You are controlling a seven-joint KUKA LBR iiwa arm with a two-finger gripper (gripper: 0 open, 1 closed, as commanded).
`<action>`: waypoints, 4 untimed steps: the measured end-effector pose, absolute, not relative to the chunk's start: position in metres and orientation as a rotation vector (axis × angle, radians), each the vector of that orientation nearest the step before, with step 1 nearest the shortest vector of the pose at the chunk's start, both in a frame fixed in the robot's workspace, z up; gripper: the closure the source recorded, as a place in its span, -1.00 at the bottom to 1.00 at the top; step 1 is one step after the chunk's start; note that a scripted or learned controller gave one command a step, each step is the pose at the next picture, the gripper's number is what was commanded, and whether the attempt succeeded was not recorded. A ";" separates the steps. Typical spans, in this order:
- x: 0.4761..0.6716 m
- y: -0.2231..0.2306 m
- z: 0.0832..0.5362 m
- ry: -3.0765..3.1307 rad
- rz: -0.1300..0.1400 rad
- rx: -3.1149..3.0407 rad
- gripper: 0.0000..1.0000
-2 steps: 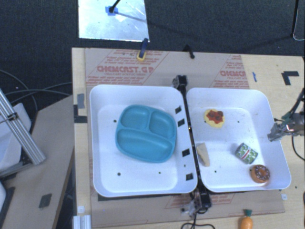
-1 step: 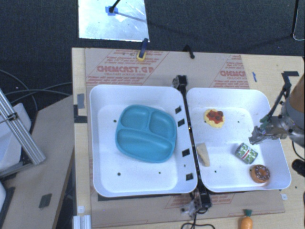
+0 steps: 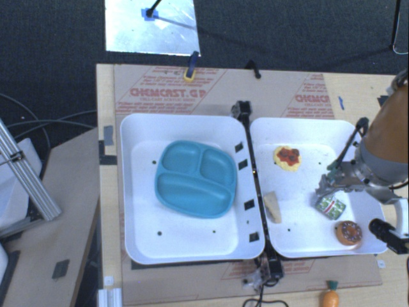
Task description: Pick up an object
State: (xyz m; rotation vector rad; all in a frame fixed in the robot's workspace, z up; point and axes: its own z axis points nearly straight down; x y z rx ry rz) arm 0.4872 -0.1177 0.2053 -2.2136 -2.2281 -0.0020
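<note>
In the right bin [image 3: 300, 133] lie a small pizza-like yellow and red toy [image 3: 287, 157], a pale wedge of cheese or bread [image 3: 272, 206], a green and white packet [image 3: 330, 206] and a chocolate doughnut [image 3: 349, 233]. My gripper [image 3: 330, 189] hangs low at the right side of this bin, directly over the top edge of the green and white packet. The arm comes in from the right with its orange band above the wrist. Whether the packet is between the fingers cannot be made out.
The left bin [image 3: 137, 171] holds a blue sectioned tray [image 3: 195, 178]. A black clip-lined divider [image 3: 250, 171] runs between the bins. An orange carrot toy [image 3: 330, 296] lies on the bench in front of the right bin. Cardboard lies under both bins.
</note>
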 end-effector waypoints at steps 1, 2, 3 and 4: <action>0.487 -0.081 0.172 -2.227 -0.001 -2.212 1.00; 0.547 -0.007 0.226 -2.241 -0.013 -2.211 1.00; 0.515 0.051 0.234 -2.232 -0.003 -2.208 1.00; 0.486 -0.023 0.249 -2.217 0.000 -2.229 1.00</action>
